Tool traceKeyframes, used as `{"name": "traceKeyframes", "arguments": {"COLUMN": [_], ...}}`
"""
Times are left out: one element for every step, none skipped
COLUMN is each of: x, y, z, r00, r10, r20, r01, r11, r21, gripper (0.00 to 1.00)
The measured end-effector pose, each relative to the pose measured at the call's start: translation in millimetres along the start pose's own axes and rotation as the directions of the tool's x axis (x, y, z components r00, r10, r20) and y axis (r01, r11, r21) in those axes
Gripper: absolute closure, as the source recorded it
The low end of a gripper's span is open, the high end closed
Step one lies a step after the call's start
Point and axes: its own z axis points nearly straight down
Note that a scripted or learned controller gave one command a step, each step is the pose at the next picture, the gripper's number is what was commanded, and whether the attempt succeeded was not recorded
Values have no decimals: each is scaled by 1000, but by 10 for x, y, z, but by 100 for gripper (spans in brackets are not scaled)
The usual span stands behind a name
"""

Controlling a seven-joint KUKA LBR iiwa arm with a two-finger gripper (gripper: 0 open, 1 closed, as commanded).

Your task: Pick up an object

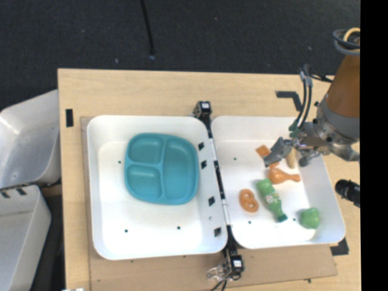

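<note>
Inside the right bin (321, 238), five small objects lie under the spread-fingered tool (292, 154), which grips nothing.

I see my arm (344, 96) reaching in from the right, its orange band above the grey wrist (336, 129). The gripper (292, 154) hangs low with its jaws spread apart, nothing between them, one finger (276, 152) angled left.

Right bin (242, 132): green bottle (271, 200), orange pretzel (248, 200), green ball (310, 218).
</note>
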Motion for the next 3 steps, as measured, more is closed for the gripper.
{"name": "traceKeyframes", "arguments": {"x": [0, -17, -122], "y": [15, 117, 115], "z": [-52, 442, 916], "r00": [1000, 1000, 1000], "r10": [-2, 1, 2], "r20": [2, 2, 3], "r01": [2, -1, -2], "r11": [1000, 1000, 1000], "r21": [-11, -6, -5], "gripper": [0, 0, 0]}}
